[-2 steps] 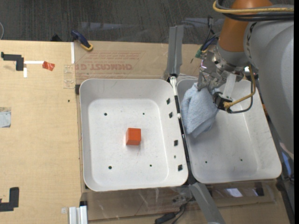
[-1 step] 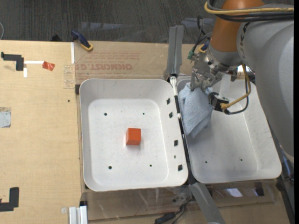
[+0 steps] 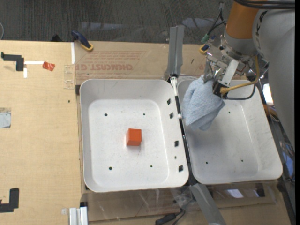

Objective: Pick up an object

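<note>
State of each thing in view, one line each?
gripper: at the peak of the cloth, over the right bin; hold unclear.
cloth: bunched, peaked up, in the right bin's rear left.
cube: resting flat mid-floor of the left bin, untouched.

- The cloth [image 3: 199, 108] looked like soft, matt towelling, creased.
- The left bin [image 3: 83, 125] and the right bin [image 3: 234, 139] were smooth white plastic with a faint sheen.
- The block [image 3: 134, 137] was smooth-faced and matt.
- The surface [image 3: 37, 125] was pale, matt wood board.
- The cardboard [image 3: 117, 64] was brown and dull.
- The arm's orange band [image 3: 243, 18] was glossy.
</note>
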`<state>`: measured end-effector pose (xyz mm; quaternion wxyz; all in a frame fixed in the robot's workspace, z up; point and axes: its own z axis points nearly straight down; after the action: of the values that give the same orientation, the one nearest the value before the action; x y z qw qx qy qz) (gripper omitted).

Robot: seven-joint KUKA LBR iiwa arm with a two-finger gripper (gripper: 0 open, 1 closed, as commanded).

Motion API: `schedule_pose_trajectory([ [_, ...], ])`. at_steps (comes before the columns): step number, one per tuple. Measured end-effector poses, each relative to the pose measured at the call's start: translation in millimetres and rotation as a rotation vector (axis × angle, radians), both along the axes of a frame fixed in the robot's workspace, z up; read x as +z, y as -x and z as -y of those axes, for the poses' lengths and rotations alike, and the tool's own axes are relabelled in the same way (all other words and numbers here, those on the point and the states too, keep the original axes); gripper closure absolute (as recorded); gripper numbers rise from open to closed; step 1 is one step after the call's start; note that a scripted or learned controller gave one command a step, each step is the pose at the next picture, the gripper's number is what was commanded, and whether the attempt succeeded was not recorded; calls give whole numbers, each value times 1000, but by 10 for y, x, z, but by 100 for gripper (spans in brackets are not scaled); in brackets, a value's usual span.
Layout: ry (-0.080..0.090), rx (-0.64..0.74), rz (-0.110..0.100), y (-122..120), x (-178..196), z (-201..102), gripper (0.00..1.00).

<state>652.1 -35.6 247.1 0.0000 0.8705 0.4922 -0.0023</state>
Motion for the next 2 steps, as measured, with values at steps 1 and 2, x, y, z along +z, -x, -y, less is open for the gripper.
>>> schedule_pose_trajectory([
  [1, 0, -29, -3, 246, -580, -122, 100],
  [2, 1, -183, 0, 223, -569, -340, 100],
])
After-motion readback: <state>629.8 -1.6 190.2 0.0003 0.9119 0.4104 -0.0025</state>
